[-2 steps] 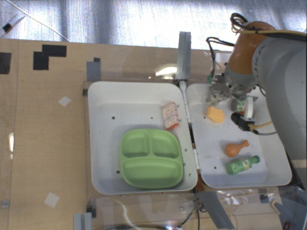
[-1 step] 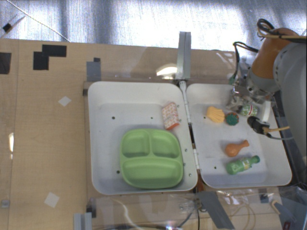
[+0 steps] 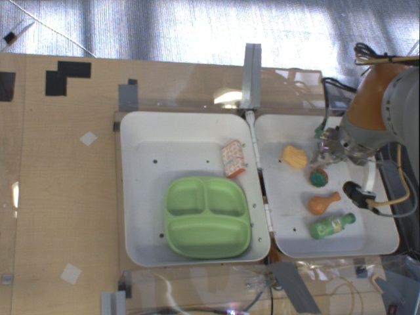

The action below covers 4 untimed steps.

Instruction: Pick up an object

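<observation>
Two shallow white bins sat side by side on the bench (image 3: 59, 195), and we took them from the near edge back. Nearest to us in the left bin (image 3: 141, 143) lay a green divided plate (image 3: 207, 216), and behind it, against the bin's right wall, a small patterned packet (image 3: 233, 159). In the right bin (image 3: 282, 238) the closest thing was a green bottle (image 3: 331, 226) lying on its side; just beyond it lay an orange gourd-shaped toy (image 3: 323, 203), then a small dark green round piece (image 3: 319, 177), and farther back and to the left a yellow toy (image 3: 295, 156). The grey arm (image 3: 387, 113) with its orange band reached in from the right, and its gripper (image 3: 326, 151) hung over the far part of the right bin, just above the dark green piece and beside the yellow toy. We could not tell whether the gripper was open or closed, and we saw nothing held in it.
</observation>
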Available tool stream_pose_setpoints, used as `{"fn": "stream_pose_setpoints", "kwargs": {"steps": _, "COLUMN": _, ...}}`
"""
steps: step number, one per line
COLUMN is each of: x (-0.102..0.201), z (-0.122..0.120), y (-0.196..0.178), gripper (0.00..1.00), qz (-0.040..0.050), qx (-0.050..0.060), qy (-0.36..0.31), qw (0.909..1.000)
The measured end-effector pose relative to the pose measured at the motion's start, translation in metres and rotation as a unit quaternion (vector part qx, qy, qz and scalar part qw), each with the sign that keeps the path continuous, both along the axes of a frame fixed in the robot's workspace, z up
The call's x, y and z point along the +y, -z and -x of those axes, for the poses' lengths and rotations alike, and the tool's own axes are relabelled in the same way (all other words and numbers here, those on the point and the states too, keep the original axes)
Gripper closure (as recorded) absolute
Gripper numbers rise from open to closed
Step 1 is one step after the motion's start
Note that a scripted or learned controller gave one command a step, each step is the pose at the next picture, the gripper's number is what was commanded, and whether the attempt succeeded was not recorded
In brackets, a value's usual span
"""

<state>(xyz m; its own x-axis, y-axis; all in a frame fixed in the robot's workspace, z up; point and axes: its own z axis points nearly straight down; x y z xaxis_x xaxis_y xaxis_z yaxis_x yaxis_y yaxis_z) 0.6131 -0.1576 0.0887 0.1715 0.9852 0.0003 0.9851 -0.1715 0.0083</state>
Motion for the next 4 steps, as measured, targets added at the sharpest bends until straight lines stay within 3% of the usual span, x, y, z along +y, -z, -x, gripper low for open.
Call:
{"fn": "stream_pose_setpoints", "kwargs": {"steps": 1, "x": 0.078, "z": 0.025, "y": -0.098, "gripper": 1.0, "qz": -0.0006, "qx": 0.001, "qy": -0.006, "qw": 1.0}}
{"fn": "stream_pose_setpoints", "kwargs": {"steps": 2, "x": 0.038, "z": 0.051, "y": -0.002, "gripper": 1.0, "qz": 0.0008, "qx": -0.001, "qy": -0.033, "qw": 0.9994}}
{"fn": "stream_pose_setpoints", "kwargs": {"steps": 3, "x": 0.041, "z": 0.108, "y": -0.002, "gripper": 1.0, "qz": 0.0008, "qx": -0.003, "qy": -0.043, "qw": 0.9991}}
{"fn": "stream_pose_setpoints", "kwargs": {"steps": 4, "x": 0.046, "z": 0.12, "y": -0.002, "gripper": 1.0, "qz": 0.0029, "qx": -0.007, "qy": -0.063, "qw": 0.998}}
